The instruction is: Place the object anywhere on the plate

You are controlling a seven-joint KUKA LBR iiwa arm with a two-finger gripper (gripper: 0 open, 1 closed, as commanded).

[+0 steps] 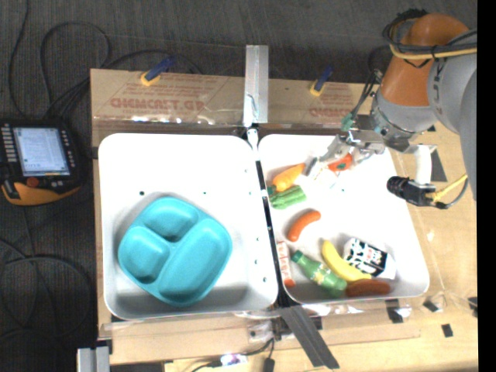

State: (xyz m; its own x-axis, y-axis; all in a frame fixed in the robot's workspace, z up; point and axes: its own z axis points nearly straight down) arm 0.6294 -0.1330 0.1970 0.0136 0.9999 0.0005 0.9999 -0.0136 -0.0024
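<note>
In the camera view we see the two white bins side by side. The left bin (116, 153) holds the turquoise divided plate (175, 248), which sits toward that bin's 6 o'clock side with its three compartments bare. The right bin (387, 223) holds the toy food. A carrot (285, 177) lies at about 10 o'clock, and a green pod (287, 199) touches it just below. An orange-red sausage (302, 223) lies near the middle. At 6 o'clock there is a cluster of a green bottle (314, 271), a banana (341, 263), a black-and-white pouch (369, 257) and a dark red piece (369, 288).

The arm comes in from 2 o'clock, and its gripper (339, 160) is at the right bin's 12 o'clock, just right of the carrot. A small orange-red shape sits at its tip, but we cannot tell whether that is a held toy or part of the tool. We also cannot tell whether the pincer is released, clenched or grasping anything.

We judge that we are at the picking step, since nothing rests on the plate yet. The likeliest object is the carrot or the small piece at the tip, both in the right bin at 11 to 12 o'clock. The next move calls for a sure grasp, a lift clear of the wall between the bins, and travel toward 8 o'clock to release over the plate.
</note>
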